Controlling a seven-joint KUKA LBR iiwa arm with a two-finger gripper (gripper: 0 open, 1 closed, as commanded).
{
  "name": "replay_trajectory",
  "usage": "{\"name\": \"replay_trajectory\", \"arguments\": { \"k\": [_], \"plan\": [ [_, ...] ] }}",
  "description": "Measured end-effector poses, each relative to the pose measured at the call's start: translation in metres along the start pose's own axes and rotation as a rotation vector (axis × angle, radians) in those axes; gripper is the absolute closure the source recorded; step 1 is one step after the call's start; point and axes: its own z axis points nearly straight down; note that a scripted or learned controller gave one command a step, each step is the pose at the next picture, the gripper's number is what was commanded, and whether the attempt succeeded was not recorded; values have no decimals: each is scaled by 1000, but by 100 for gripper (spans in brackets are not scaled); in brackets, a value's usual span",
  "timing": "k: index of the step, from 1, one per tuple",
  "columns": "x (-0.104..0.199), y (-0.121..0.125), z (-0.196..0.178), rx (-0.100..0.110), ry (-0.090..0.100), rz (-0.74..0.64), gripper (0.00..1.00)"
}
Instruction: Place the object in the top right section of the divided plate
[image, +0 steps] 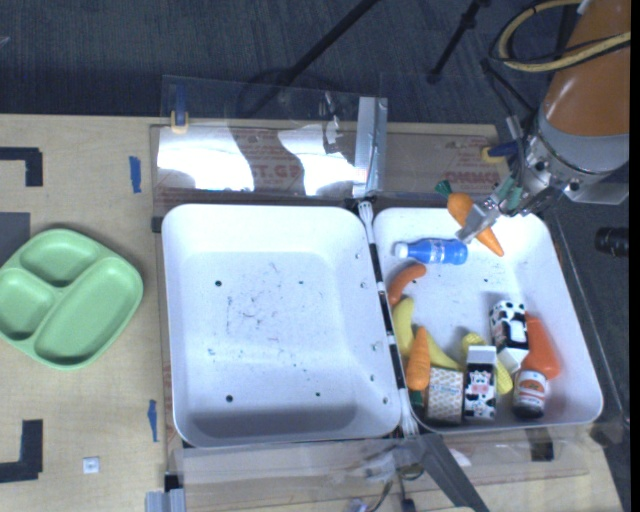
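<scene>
Claw (487, 213) over right bin's (575, 300) far edge, at carrot (472, 222).
Carrot lies directly under claw, long axis diagonal, tip pointing away from bin's far wall; grip state unreadable, possibly pinching. Open floor lies left, in left bin (200, 250); divided plate (66, 296) well beyond.

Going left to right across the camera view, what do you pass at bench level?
Green divided plate → left white bin → right white bin with banana, blue bottle, carrot beside the gripper, cow carton, ketchup bottle.
</scene>
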Motion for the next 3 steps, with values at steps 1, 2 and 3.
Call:
{"name": "replay_trajectory", "arguments": {
  "k": [1,2,3],
  "plan": [
    [96,-13,92,1,2,-102,100],
    [94,-13,83,0,2,-99,100],
    [144,-22,127,5,3,196,100]
  ]
}}
